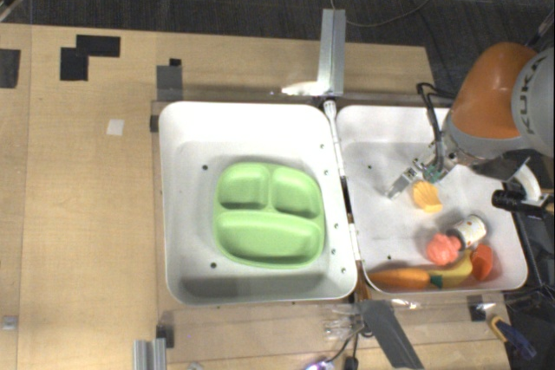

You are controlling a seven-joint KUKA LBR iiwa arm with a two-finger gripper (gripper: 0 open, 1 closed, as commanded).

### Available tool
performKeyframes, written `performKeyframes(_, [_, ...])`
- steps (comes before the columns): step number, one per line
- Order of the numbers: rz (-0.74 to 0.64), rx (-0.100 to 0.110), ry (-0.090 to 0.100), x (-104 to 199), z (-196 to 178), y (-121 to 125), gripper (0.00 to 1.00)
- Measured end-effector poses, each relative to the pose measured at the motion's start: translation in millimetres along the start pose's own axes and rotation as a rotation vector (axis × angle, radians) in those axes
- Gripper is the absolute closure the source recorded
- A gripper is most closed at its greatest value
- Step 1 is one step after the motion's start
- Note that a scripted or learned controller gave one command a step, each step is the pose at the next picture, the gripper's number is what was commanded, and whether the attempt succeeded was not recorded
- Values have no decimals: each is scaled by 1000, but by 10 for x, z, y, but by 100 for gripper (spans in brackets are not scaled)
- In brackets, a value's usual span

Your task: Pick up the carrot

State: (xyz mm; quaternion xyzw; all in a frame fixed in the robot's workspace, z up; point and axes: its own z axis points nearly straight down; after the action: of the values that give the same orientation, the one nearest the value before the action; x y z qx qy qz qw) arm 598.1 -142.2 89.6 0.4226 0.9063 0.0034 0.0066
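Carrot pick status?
Nothing looks done: the long orange carrot lies on the front edge of the right white bin. In hand: the pincer sits over a yellow block, well away from it. Left: reach, grasp, lift.

one fixed camera looks down at a slant from above on both white bins [260, 121] side by side.

Smooth white plastic bins [260, 121], a glossy green plastic tray [269, 215], and a matt wooden bench [78, 212].
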Motion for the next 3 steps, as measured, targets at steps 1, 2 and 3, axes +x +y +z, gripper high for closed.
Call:
performKeyframes(1, [227, 2, 0, -188, 3, -353, 0])
performKeyframes(2, [223, -3, -1, -189, -97, -318, 100])
performKeyframes(3, [550, 3, -1, 248, 7, -31, 100])
